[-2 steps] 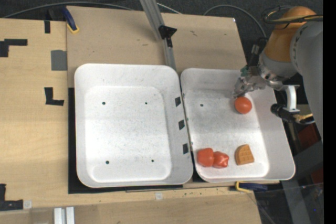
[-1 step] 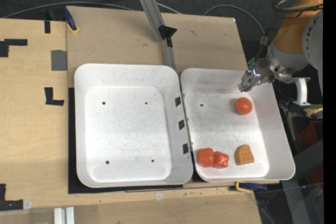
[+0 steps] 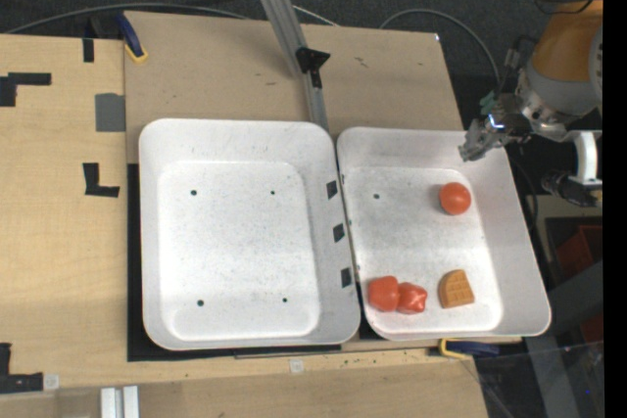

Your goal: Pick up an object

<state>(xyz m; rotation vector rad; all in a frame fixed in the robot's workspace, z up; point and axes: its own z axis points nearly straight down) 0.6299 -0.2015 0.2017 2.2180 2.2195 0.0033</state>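
- Landmark: right bin [image 3: 490, 162]. Gripper [image 3: 477, 144] hangs over its far right rim; I cannot tell how it is set.
- Red ball [image 3: 455, 199] lies inside the bin, near the gripper, just toward me.
- Two red pieces [image 3: 396, 295] touch at the near edge; tan waffle block [image 3: 456, 289] just beside them.
- I judge the ball the easiest target: centre above it, descend vertically, since it may roll.
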